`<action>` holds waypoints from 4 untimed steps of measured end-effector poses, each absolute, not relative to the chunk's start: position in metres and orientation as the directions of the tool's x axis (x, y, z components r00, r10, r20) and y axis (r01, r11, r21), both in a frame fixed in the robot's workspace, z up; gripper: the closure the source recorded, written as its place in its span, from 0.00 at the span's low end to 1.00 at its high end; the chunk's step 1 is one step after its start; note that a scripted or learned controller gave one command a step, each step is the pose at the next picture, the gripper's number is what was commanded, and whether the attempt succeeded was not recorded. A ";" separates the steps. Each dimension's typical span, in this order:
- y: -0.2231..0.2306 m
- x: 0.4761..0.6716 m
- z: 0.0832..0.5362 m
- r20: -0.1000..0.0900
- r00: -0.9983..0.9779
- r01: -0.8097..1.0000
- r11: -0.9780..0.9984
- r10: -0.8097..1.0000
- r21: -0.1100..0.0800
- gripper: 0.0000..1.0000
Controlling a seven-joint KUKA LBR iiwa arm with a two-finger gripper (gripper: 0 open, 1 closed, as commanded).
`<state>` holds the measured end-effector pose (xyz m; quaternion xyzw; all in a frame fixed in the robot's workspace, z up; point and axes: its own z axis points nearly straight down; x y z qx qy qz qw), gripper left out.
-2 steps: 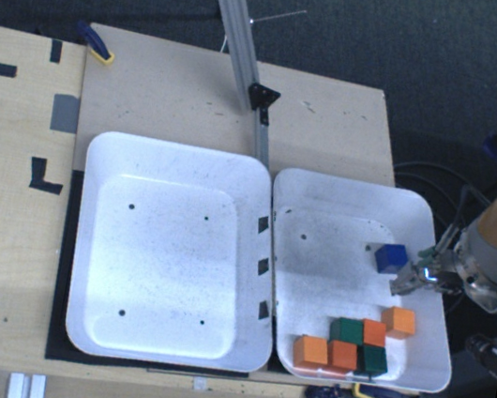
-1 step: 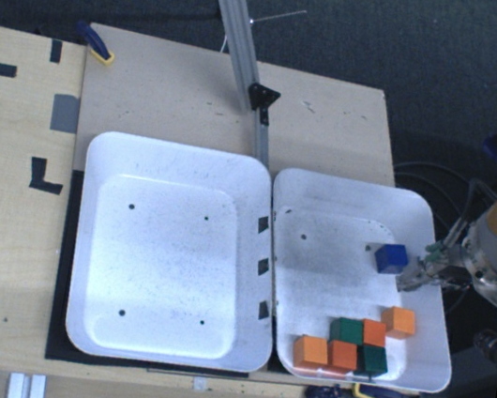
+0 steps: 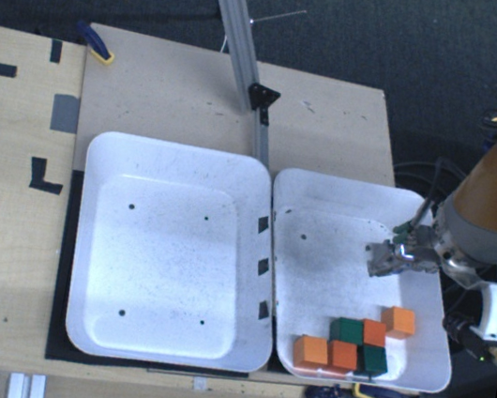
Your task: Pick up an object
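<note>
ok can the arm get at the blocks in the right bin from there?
Probably yes: the hand hovers over the right bin, the blocks lie uncovered near its front edge, nothing between.

- The two bins [image 3: 184, 158] look like smooth white plastic, speckled with dark scuffs.
- The tabletop [image 3: 1, 197] is matt, pale wood-like board.
- The blocks [image 3: 351, 345] look matt, orange and green.
- The slanted rail [image 3: 237, 20] looks like dull grey metal.

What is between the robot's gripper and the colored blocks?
Nothing. In the camera view, bare white bin floor separates the gripper from the orange and green blocks.
</note>
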<state>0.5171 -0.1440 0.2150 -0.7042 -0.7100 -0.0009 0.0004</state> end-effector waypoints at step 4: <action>0.054 0.560 0.232 0.001 -0.007 1.000 0.007 1.000 -0.001 1.00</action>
